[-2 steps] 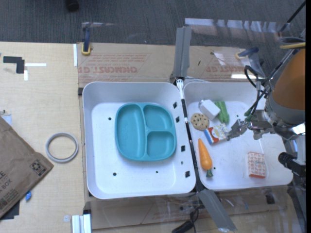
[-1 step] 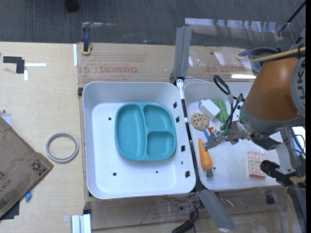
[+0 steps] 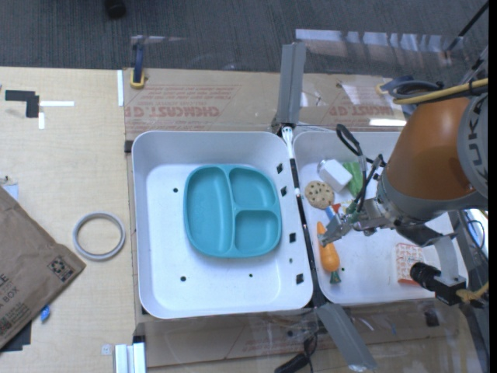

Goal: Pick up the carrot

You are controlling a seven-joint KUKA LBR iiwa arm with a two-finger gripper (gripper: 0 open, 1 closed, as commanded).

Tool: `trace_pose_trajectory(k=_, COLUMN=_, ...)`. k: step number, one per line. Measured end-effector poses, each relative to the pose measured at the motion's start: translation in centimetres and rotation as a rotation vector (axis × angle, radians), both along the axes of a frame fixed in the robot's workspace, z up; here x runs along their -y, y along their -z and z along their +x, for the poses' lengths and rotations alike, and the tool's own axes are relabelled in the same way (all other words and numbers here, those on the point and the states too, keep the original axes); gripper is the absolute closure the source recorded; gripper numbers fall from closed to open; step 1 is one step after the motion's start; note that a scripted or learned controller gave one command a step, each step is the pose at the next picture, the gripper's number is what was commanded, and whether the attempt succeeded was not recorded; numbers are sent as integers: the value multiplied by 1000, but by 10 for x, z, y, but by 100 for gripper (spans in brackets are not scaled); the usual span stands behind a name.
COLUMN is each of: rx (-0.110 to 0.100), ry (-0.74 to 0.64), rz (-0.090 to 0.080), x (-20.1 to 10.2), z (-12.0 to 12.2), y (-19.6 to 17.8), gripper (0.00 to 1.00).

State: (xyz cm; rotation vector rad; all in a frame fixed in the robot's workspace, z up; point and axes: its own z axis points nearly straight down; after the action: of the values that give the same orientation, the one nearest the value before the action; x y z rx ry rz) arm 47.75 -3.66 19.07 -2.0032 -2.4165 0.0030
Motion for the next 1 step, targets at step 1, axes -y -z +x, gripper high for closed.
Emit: trace_pose_trajectory(k=1, rx=0, ry=-131, rz=0, x=9, z=0, y=0, gripper=0)
